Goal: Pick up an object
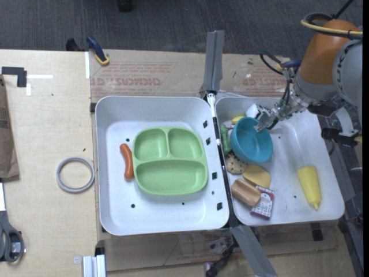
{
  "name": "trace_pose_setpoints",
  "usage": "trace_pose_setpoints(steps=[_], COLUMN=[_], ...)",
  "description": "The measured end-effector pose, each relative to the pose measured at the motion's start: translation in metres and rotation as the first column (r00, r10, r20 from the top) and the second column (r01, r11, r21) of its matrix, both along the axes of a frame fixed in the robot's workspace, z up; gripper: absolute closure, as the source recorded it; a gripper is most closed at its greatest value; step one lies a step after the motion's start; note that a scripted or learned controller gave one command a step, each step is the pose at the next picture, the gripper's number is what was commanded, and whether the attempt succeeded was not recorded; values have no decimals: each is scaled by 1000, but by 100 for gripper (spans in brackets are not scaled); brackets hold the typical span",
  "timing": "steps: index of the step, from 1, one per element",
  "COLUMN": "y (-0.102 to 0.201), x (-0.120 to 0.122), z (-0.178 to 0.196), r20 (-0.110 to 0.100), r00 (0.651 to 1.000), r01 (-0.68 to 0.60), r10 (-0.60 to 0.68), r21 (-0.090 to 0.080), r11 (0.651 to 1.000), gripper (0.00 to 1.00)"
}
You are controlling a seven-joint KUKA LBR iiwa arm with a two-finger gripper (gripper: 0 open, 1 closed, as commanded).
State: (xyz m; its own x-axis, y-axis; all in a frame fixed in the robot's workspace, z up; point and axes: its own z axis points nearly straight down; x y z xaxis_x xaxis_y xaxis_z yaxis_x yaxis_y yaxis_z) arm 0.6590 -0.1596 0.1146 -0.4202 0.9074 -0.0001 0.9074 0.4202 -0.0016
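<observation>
In the right bin point(323, 212), my gripper point(263, 122) is at the upper right rim of a blue bowl point(251, 143). Its fingers are shut on that rim, and the bowl sits tilted over the bin's left side. Below the bowl lie a round cookie point(234, 165), a tan bun point(249, 189) and a small pink carton point(263, 203). A yellow corn-like piece point(309, 186) lies at the bin's right. Something yellow and green point(237, 120) peeks out behind the bowl, mostly hidden.
The left bin point(109, 172) holds a green divided plate point(170, 160) with an orange sausage point(126, 160) beside it. A grey ring point(75, 173) lies on the bench to the left. The arm's grey and orange body point(326, 62) hangs over the right bin's far corner.
</observation>
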Motion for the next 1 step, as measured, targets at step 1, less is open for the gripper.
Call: trace_pose_setpoints(steps=[1], y=[13], x=[0], z=[-19], r20=[0], r00=[995], r01=[97], r10=[-97], r21=[-3], r11=[995], gripper=[0])
